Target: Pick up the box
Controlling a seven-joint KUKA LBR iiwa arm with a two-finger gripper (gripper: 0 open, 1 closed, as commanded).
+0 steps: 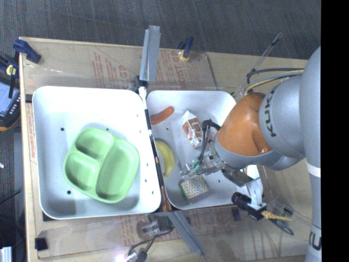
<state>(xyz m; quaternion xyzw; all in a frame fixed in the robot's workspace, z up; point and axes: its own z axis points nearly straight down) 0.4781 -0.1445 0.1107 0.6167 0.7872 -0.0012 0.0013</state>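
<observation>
- Gripper (195,168): low in the right bin (226,99); whether it is open or closed cannot be told.
- Box (193,131): just above the gripper, lying free.
- Sponge (193,188): directly below it.
- Banana (166,156): to its left.
- Sausage (162,115): up-left.
- Green tray (101,165): far left, in the left bin (49,108).

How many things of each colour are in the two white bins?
Green: 1, the divided plate in the left bin.
Yellow: 1, the banana in the right bin.
Orange-red: 1, the sausage.
White and orange: 1, the box.
Speckled pale: 1, the sponge, close under the pincer.
Total: 5
</observation>
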